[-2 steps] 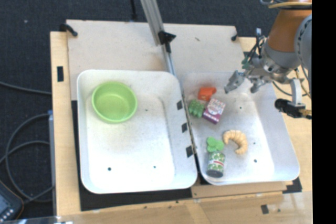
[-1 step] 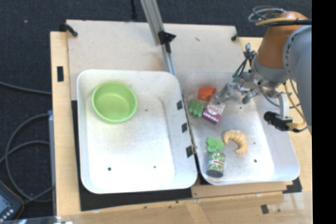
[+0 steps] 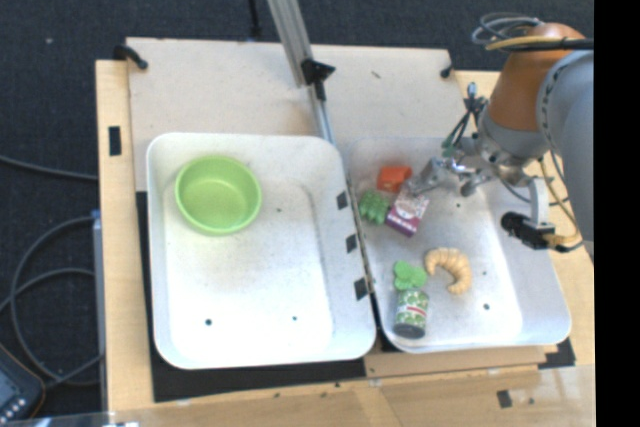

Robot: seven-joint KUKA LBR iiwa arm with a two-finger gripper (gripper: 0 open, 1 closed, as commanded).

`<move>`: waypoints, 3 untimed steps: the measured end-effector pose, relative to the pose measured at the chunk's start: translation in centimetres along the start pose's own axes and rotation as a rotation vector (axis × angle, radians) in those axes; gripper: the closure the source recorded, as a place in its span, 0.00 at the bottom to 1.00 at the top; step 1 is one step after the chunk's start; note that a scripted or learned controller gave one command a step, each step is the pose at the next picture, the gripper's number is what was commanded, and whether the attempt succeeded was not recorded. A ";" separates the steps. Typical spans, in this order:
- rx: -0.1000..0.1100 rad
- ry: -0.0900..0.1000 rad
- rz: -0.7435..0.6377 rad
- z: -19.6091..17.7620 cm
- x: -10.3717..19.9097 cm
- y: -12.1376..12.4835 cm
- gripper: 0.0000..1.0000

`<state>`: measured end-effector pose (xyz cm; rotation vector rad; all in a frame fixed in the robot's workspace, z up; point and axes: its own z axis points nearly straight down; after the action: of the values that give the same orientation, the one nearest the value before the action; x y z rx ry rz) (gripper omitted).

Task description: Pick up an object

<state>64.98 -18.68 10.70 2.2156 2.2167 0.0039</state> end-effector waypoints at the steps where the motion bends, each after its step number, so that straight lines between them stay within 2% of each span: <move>1: -0.004 0.000 -0.001 -1.2 0.0 0.1 1.00; 3: 0.001 0.002 0.001 -10.7 -1.3 0.7 1.00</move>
<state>65.61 -19.95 21.38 2.2177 2.2168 0.0052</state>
